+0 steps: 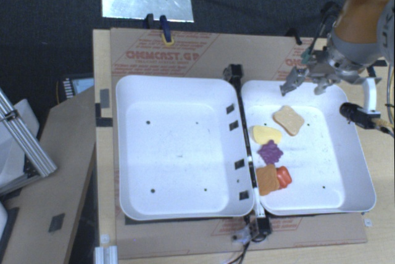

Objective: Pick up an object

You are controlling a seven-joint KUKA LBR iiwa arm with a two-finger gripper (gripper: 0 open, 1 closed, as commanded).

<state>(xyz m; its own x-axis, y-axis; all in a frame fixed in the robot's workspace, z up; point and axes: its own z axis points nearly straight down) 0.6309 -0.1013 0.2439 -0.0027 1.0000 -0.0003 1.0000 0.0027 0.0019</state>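
Hovering above the far edge of the right bin (352, 152), gripper (305, 81) spread wide, nothing between its fingers.

Reaching in from the right, fingers apart over the bin's back rim. Lying just below and nearer the camera: tan bread slice (289, 119), closest to the fingertips yet clear of them. Further down along the divider: yellow piece (265, 134), purple grapes (270, 152), orange-brown piece (267, 179) touching red piece (283, 177). Beyond, to the left: left bin (179, 195).
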